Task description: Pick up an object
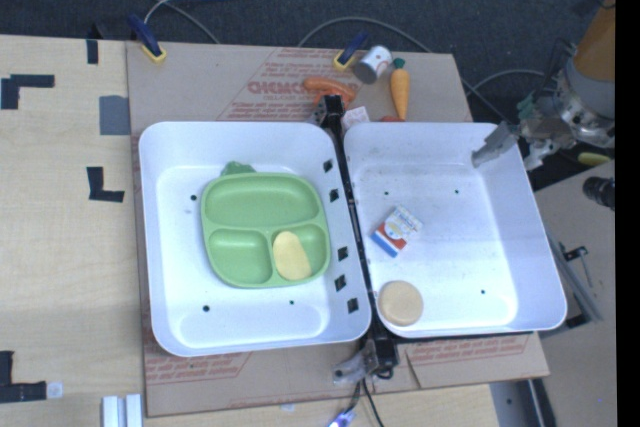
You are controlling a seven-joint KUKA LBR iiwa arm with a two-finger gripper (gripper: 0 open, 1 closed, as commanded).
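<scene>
Round tan disc (401, 303) near right bin's (520, 245) front rim, small carton (396, 232) mid-floor amid open room, gripper (497, 145) over far-right rim, well apart, finger spread unclear.

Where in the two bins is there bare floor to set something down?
Right bin: open floor between the small carton and the right wall, and along the back. Left bin: the green divided plate crowds the middle; a bare strip lies along the front.
</scene>
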